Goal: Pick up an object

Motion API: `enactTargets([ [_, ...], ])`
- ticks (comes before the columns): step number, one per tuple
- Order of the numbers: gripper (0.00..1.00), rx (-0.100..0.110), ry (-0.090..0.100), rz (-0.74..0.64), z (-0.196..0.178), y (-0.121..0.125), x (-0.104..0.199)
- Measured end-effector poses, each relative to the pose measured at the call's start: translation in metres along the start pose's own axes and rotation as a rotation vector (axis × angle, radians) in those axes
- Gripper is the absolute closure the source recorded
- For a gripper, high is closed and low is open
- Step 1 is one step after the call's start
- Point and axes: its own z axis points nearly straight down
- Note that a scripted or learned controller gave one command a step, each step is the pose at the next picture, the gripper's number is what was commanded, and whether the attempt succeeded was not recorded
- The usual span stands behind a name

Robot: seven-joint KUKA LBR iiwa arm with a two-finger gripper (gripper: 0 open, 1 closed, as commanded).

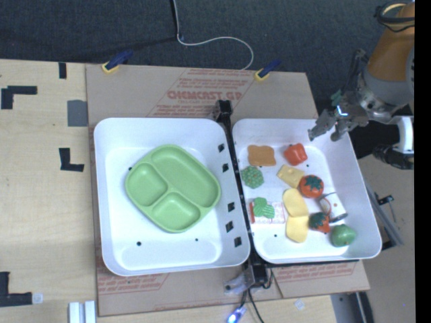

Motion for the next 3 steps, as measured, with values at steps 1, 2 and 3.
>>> enactTargets([
  [1,1.00,0.003,0.000,-0.003,0.009,0.008,0.054],
  [2,1.00,0.003,0.001,-0.005,0.000,0.005,0.110],
  [3,1.00,0.003,0.000,-0.005,-0.005,0.009,0.163],
])
